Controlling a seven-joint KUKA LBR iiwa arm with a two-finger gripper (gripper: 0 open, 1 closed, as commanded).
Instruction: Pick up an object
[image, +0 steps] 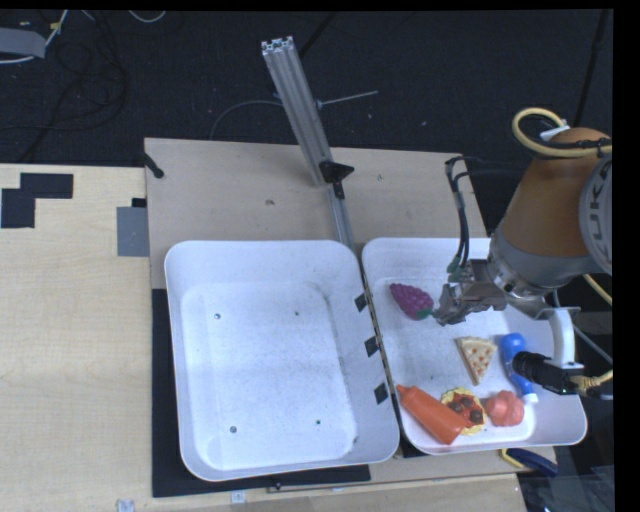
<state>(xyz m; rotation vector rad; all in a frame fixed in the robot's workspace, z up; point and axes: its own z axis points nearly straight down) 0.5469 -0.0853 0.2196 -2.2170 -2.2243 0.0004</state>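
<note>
**Pale bench on a dark floor**

From up here the floor (150, 70) beyond the bench looks dark and speckled, like carpet, with thin cables (40, 45) trailing across its upper left corner. A tan board (240, 190) lies on the bench, and lighter wood panelling (70, 330) with a few black and grey squares runs off to the left. A ribbed aluminium rail (300, 105) slants up from the board. The light is even and flat.

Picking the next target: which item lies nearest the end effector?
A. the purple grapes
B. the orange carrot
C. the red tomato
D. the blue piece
A: the grapes lie just left of the end effector in the right bin; the others sit lower.
</note>
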